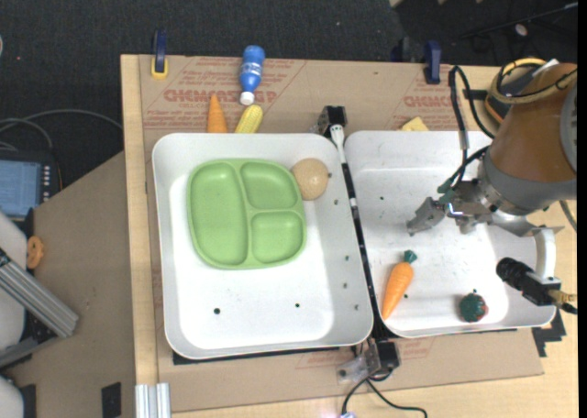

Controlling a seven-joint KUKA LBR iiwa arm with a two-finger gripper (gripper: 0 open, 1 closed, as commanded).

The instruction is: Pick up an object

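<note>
high slanted overhead view, both bins [174,251]

An orange toy carrot [398,286] with a green top lies flat near the front left of the right bin [514,159], its tip pointing toward the front edge. A small dark green round toy [473,308] sits near it, by the front rim.

A big round arm [541,146] is seen, orange on top and grey lower down. Black cables are looped beside it. A small grey metal gripper [431,216] is fixed at its end.
</note>
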